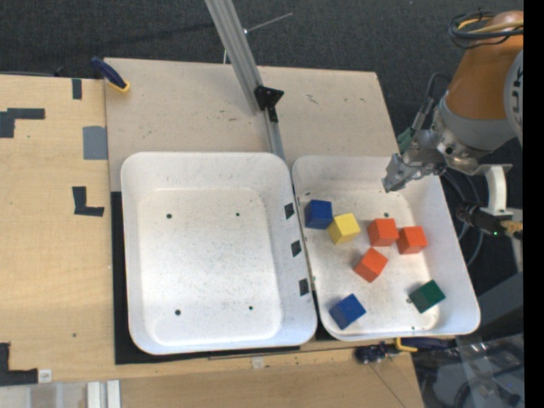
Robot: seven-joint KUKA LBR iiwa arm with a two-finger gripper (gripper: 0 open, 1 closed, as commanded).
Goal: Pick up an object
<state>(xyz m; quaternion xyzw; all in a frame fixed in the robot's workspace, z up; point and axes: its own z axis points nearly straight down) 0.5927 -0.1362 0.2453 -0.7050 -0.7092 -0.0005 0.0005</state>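
Blocks, seven of them, lie loose in the right bin (450,308), none lifted, so the whole pick is left to do. Arm (480,83) reaches over that bin's far right corner. Gripper (396,179) hangs above bare floor, apart from the nearest orange block (382,231); jaws' spread I cannot tell.

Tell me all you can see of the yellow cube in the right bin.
The yellow cube is a small, matte, solid-looking block, sitting flat and turned slightly askew on the floor of the right bin, in its upper left part. A blue cube sits right against its upper left side, perhaps touching. An orange cube lies apart to its right.
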